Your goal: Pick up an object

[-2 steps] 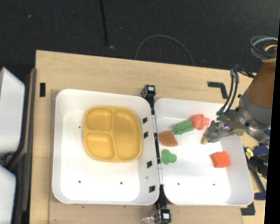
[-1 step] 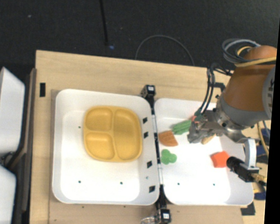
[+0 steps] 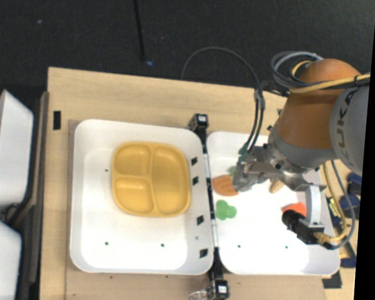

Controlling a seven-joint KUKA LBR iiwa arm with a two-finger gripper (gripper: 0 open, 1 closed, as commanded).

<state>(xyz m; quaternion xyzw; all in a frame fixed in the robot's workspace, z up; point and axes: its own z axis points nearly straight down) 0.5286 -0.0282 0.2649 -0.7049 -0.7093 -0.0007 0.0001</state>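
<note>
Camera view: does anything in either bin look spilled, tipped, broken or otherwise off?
Nothing stands out. The yellow divided plate lies flat and whole in the left bin. In the right bin, the orange piece and green piece lie loose, with the gripper over the orange one.

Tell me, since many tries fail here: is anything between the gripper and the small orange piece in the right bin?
Nothing visible. The gripper sits right beside the orange piece; the green piece lies apart, below it.
</note>
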